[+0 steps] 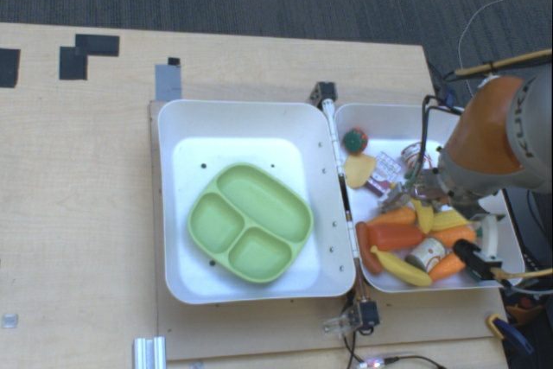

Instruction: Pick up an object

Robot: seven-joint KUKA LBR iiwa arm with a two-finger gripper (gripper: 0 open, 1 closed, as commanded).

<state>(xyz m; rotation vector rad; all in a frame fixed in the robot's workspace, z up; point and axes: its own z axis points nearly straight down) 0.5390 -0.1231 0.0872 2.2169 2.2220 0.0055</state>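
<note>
- I see the gripper (406, 193) low in the right bin (393, 118), over the toy pile; I cannot tell how it stands.
- A banana (402, 267) lies at the pile's six o'clock.
- A green divided plate (250, 223) fills the left bin (233, 118).

The grey arm with the orange band (492, 138) covers part of the right white bin (393, 118); its gripper's fingertips are lost among the toys.
</note>
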